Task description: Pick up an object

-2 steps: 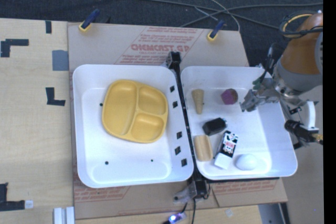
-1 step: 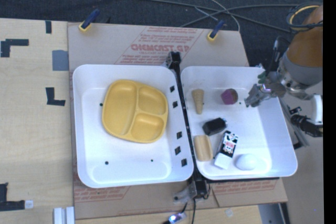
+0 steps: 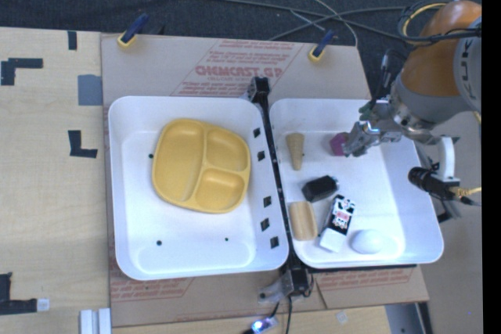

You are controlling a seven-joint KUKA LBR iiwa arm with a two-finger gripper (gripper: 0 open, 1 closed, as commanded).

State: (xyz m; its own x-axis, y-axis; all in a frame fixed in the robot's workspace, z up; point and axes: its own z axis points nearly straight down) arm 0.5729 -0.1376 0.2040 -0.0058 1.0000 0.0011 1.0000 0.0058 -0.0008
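Note:
The right bin (image 3: 407, 192) holds several small objects: a tan cone (image 3: 295, 149), a black block (image 3: 319, 188), a tan wooden piece (image 3: 302, 220), a black-and-white box (image 3: 337, 223), a white rounded object (image 3: 366, 242) and a small purple object (image 3: 339, 143). My gripper (image 3: 357, 141) hangs low over the bin's upper right part, its tip right beside the purple object, on that object's right. The arm's body covers the fingertips.
The left bin (image 3: 129, 192) holds a yellow divided plate (image 3: 201, 165). A black divider (image 3: 268, 168) runs between the bins. Cables cross the dark floor behind, and two yellow-and-blue clamps (image 3: 133, 30) grip the cardboard's back edge.

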